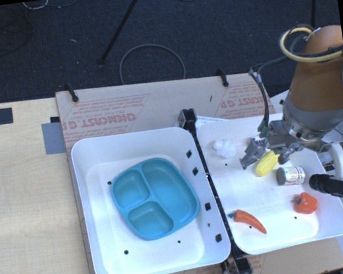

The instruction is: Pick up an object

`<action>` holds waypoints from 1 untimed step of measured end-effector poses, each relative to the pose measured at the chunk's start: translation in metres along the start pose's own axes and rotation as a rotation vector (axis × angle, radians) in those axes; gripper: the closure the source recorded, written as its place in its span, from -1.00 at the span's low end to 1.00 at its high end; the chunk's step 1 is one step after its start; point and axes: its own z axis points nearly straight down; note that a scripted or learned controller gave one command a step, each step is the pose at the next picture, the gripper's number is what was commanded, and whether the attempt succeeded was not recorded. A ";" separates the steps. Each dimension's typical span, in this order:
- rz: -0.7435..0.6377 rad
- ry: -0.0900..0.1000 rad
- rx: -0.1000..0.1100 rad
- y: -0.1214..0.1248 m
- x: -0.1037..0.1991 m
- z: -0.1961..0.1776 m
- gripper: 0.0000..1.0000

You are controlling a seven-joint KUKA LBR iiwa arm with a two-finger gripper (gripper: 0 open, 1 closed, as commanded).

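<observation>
Over the right bin: the arm (317, 84) reaches in from the right, its orange band uppermost and the grey wrist angled down and to the left.
Gripper: the gripper (257, 153) sits low in the upper middle of the right bin (336, 227), its dark fingers pointing left; whether they are spread or pressed together cannot be told.
Yellow object: a small rounded yellow toy (266, 163), perhaps a corn cob, lies touching or just under the gripper's lower side; whether it sits between the fingers cannot be told.
White object: a crumpled white lump (225, 148) rests to the gripper's left, near the divider between the bins.
Can: a small silver can (291, 176) lies on its side just right of and below the yellow toy.
Red pepper: a red bell pepper toy (305, 203) stands near the bin's lower right corner.
Chili: an orange-red chili pepper (249, 220) lies tilted near the lower left of the right bin, well apart from the gripper.
Open room: bare white floor lies between the chili and the red pepper, and along the bin's lower rim.
Left bin: the left bin (94, 175) holds a blue divided plate (153, 197) with three compartments, set at a slant in its middle.
</observation>
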 end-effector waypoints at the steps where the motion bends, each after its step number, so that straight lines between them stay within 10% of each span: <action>1: -0.002 -0.001 -0.012 0.002 0.000 -0.007 -1.00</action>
